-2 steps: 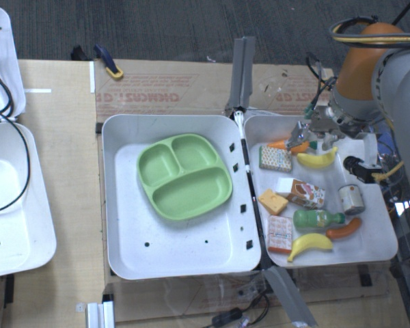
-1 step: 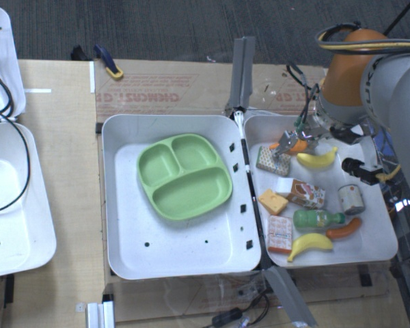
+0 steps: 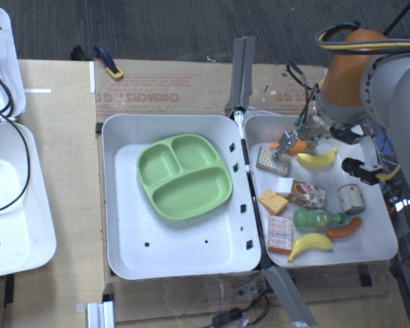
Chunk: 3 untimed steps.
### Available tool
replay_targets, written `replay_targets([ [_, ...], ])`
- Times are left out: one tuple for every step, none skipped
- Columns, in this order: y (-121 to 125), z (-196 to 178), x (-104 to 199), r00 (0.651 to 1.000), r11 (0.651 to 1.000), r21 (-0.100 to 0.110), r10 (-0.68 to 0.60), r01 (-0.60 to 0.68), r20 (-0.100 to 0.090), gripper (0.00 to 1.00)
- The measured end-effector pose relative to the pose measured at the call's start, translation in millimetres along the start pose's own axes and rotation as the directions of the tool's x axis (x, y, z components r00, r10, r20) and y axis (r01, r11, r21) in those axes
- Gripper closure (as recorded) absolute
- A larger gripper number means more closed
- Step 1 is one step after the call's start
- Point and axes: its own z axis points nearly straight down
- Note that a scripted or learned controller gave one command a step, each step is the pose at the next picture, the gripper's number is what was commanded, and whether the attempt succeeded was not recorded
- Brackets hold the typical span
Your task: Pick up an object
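Camera view: end effector [image 3: 284, 149] lowered at right bin's [image 3: 389, 234] eleven o'clock, by sponge [image 3: 269, 160]; finger state cannot be told. Approach judged; closure required next.

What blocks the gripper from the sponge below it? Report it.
Nothing visible does. The gripper hangs right over the sponge in the right bin. An orange item and a banana lie beside it, not across the sponge.

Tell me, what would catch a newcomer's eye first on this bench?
Probably the green divided plate, lying alone in the left bin. Next, the right bin, crowded with toy food: two bananas, a green bottle, a can. Above its far edge hangs the grey-and-orange arm, its gripper low over the items.
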Motion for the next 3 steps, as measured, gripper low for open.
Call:
replay_targets([
  [-1,-9,-1,1.0,1.0,0.003,0.0,0.0,0.0,1.0],
  [1,-10,0,1.0,1.0,-0.003,-0.001,0.001,0.001,0.0],
  [1,-19,-2,1.0,1.0,-0.003,0.001,-0.001,0.002,1.0],
])
